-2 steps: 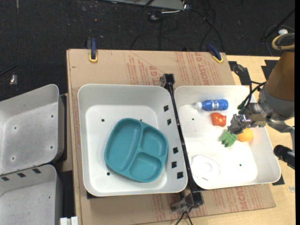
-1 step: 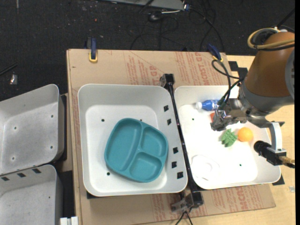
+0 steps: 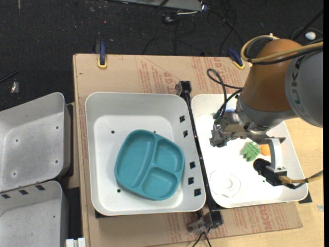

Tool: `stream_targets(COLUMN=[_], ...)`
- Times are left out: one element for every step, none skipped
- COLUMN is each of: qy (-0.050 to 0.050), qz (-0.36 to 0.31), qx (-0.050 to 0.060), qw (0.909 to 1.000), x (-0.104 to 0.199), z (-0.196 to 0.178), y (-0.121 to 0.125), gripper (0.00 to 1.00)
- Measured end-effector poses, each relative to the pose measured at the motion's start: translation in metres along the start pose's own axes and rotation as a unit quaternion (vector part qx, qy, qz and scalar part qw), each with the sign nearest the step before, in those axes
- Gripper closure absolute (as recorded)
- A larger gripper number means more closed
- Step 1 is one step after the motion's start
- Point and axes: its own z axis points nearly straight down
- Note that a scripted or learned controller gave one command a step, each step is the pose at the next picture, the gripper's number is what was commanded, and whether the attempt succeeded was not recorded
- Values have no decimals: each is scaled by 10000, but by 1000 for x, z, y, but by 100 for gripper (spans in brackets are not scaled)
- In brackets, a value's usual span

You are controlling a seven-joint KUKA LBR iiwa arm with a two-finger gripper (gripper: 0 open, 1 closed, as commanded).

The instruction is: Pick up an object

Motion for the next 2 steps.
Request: stream_targets(qy=[-5, 1], qz=[5, -2], qx=[4, -10], qw=[10000, 10000], x=[54, 108], z=[12, 1], y=[4, 2], gripper=[100, 100])
